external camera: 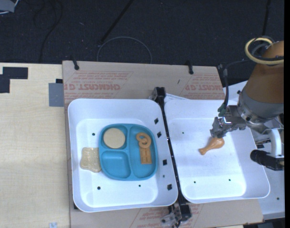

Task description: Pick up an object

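A tan, drumstick-shaped toy (211, 146) lies in the right bin (202, 184), its thick end toward the right. My gripper (221, 129) hangs directly over that thick end, reaching in from the right on the grey arm with the orange band. From this slant I cannot make out whether the toy is between the fingers. In the left bin (83, 194) rests a blue divided tray (117, 169) carrying a round tan disc (113, 137) and a brown key-shaped piece (144, 147).
A pale yellow, bread-like piece (90, 159) lies against the tray's left edge in the left bin. A black divider (167, 151) runs between the two bins. The arm's body (264, 89) looms over the right bin's far right side.
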Controlling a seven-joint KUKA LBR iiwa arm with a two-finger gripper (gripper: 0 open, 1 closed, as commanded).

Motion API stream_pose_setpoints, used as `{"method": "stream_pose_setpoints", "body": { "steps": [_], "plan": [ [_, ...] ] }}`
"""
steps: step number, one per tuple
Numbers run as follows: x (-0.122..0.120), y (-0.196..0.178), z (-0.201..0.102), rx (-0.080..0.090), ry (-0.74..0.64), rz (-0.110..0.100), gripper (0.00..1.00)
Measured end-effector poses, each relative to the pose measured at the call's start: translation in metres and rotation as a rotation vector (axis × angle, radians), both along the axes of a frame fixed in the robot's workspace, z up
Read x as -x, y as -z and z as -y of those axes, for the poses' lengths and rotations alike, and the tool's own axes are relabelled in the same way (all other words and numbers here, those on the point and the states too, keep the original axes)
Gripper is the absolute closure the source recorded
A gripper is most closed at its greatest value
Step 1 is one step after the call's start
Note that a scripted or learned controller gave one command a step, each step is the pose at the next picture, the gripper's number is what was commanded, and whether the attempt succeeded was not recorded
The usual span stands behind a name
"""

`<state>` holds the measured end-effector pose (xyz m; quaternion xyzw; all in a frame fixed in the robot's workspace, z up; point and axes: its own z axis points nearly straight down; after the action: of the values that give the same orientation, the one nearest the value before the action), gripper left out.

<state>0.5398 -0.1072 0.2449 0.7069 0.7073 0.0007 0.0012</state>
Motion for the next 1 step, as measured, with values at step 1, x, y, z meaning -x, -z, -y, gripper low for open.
{"method": "stream_pose_setpoints", "body": {
  "steps": [1],
  "plan": [
    [0.0033,-0.0039,-0.0524,-0.004,-0.004,-0.006,1.00]
  ]
}}
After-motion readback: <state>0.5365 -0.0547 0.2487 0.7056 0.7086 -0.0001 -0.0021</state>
